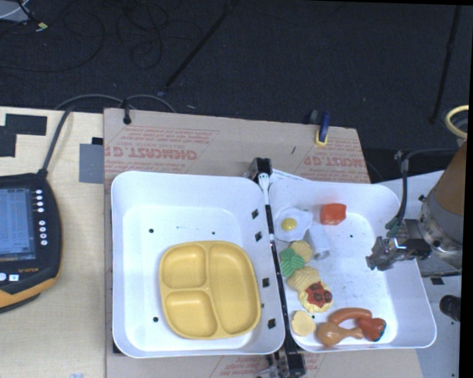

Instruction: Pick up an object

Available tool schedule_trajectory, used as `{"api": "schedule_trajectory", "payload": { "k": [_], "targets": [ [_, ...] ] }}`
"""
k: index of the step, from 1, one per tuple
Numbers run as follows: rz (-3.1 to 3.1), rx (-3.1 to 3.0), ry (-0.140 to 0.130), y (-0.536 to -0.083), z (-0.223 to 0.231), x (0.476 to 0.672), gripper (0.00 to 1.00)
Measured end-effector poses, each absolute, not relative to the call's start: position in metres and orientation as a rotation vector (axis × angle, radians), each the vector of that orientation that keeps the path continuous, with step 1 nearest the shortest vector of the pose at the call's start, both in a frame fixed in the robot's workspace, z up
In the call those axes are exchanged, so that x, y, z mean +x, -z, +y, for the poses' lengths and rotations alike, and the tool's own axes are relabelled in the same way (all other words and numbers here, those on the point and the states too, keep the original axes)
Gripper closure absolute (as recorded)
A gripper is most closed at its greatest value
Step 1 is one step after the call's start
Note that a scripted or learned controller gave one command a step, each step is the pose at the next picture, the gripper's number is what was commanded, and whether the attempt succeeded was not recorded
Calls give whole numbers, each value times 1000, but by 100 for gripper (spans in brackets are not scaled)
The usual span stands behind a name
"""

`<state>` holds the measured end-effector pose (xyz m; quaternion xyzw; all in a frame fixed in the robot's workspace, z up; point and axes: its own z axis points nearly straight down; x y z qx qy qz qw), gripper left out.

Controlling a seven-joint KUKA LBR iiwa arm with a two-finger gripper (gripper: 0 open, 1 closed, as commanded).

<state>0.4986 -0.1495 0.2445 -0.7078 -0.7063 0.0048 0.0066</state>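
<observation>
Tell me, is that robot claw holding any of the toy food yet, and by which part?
Nothing is held. The gripper hangs over bare floor of the right bin, apart from the toys.

Arm (453,203) enters over the right rim of the right-hand bin (418,341). Visible wrist section: round grey/silver metal housing, stacked rings, brownish-orange band above it at the frame's edge. Black cable (403,191) loops up from the wrist on the side nearer the bin's far rim, then drops back to the housing. Gripper (378,257) sits over that bin's right half: small, dark grey/black metal block, boxy, with lighter metallic bits and a hint of green wiring at its base. Finger detail too small to resolve.
</observation>
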Motion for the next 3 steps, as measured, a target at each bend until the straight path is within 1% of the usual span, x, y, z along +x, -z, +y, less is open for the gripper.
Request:
{"api": "schedule_trajectory", "payload": {
  "k": [1,2,3],
  "targets": [
    [-2211,-2216,-7,-191,-116,473,100],
    [-2209,-2225,-5,-204,-119,475,100],
    [-2236,-2214,15,-325,-42,481,100]
  ]
}}
